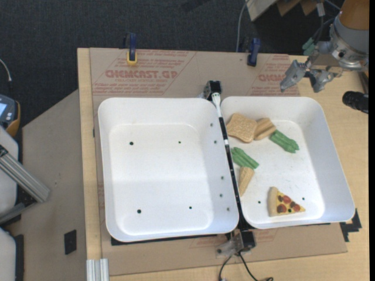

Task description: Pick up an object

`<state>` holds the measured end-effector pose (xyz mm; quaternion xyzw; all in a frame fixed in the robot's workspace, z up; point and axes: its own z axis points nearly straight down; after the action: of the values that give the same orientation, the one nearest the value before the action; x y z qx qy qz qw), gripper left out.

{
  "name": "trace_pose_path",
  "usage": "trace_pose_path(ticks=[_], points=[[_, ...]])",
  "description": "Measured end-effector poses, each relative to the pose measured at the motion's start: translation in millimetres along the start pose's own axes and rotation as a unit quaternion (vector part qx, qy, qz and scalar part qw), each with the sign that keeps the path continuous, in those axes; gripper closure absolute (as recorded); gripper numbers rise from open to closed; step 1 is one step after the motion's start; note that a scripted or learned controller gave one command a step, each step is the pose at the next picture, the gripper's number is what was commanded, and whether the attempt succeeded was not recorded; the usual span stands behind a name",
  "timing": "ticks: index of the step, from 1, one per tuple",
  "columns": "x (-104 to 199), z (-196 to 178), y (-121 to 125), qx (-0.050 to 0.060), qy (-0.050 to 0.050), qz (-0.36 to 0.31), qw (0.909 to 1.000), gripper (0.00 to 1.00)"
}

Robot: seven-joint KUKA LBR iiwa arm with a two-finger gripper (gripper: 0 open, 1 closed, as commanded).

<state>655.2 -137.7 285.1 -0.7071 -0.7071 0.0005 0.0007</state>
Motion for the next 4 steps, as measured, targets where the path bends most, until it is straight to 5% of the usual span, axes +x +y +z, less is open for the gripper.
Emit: trace_pose_path(ticks=[1,2,3,4], points=[[-61.8,-13.9,-12.3,-0.003,-0.002,0.003,1.0000,0.00],[-88.3,-27.1,-36.9,-0.001,-0.001,0.002,1.0000,0.00],[-85.7,-58.1,13.9,-0.005,-0.002,-0.001,1.0000,0.00],[-86.0,-91.5,11.8,-0.004,-0.002,-0.001,1.0000,0.00]])
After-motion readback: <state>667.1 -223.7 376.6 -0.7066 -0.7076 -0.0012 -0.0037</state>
